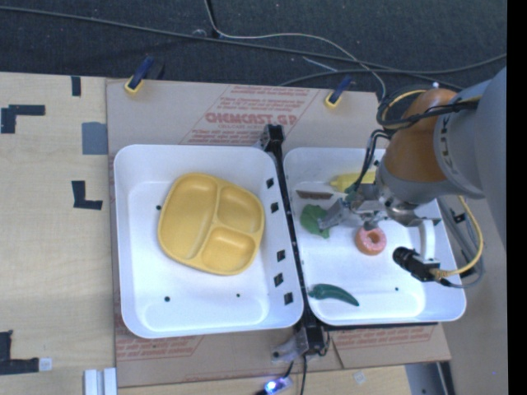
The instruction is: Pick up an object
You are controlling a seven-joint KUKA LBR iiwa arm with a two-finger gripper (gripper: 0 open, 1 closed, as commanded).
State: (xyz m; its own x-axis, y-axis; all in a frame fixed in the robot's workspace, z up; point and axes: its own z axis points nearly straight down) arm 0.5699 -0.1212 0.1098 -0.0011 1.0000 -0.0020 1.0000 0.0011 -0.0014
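Camera view: your gripper (336, 218), fingers spread, sits just right of the green leafy toy (313, 220); nothing's picked up yet.

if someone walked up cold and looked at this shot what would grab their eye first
Most likely the yellow divided tray, large and bright in the middle of the left bin. Next, the grey arm with its orange band reaching in from the right over the right bin, its gripper low beside a leafy green piece. A pink ring and a dark green pepper lie nearby in that bin.
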